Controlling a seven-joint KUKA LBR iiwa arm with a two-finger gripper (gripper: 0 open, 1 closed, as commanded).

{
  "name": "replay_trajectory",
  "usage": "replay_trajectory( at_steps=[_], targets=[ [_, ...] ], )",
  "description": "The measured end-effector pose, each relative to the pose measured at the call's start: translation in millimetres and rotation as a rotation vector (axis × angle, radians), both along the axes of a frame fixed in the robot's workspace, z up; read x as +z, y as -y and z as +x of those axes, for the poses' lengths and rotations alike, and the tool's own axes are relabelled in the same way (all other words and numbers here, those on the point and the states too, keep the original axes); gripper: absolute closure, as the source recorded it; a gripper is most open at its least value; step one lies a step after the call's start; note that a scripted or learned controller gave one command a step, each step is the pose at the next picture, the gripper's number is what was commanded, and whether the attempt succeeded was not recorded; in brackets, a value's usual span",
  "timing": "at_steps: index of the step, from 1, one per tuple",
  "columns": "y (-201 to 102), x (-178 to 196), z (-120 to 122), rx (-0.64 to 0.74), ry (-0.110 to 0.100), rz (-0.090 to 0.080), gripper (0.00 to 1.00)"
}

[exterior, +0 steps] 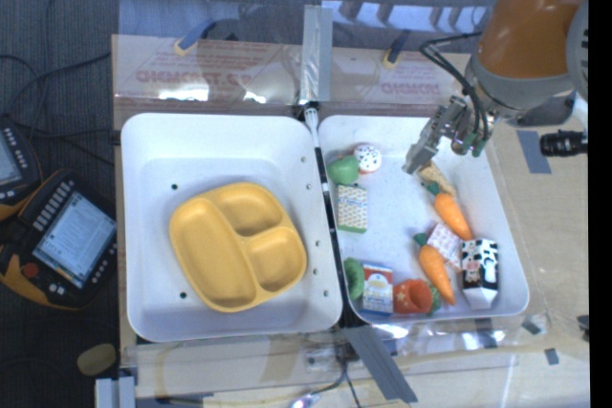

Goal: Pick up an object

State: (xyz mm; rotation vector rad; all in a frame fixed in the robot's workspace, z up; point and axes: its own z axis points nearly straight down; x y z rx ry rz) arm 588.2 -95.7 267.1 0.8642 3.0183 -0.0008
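Over right bin's [507, 234] far side: hand [432, 144], finger state not discernible, nothing visibly held. Carrot [449, 210] lies just below; descend straight, centre over it before closing.

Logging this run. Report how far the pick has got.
Done: the gripper is over the right bin, above the upper carrot. In hand: nothing visible between its fingers. Left: closing on an object and lifting it; both carrots, including the lower carrot, lie in the bin.
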Motion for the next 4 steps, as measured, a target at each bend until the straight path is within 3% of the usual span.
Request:
replay_trajectory(
  at_steps=[1, 2, 3, 4],
  targets=[
    [-2, -10, 67, 0.024, 0.001, -0.003, 1.0],
    [-52, -48, 15, 0.018, -0.002, 0.0, 1.0],
    [-43, 19, 54, -0.173, 0.001, -0.001, 1.0],
    [-43, 29, 55, -0.172, 0.004, -0.006, 1.0]
  ],
)
